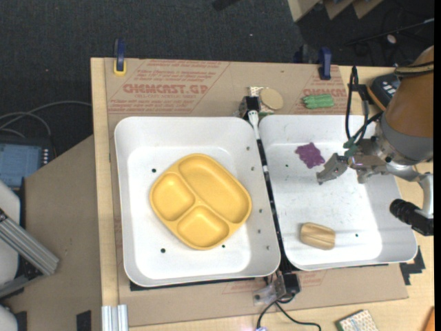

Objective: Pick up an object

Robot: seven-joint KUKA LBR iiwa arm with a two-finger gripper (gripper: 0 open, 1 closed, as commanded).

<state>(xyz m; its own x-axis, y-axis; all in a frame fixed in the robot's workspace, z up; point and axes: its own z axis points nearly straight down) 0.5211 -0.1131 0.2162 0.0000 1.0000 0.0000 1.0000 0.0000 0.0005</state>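
Note:
The right bin [372,247] holds a small purple piece [309,154] near its back and a tan rounded block [317,236] near its front. My gripper [344,172] hangs over the middle of this bin, just right of the purple piece and above the tan block. It is open, and nothing sits between its fingers [329,169]. The grey arm with its orange band [413,109] comes in from the right.
A yellow divided plate [200,200] fills the middle of the left bin [131,150]. A green object [318,102] and a round tan disc [273,100] lie on the bench behind the bins. Cables hang near the arm at right.

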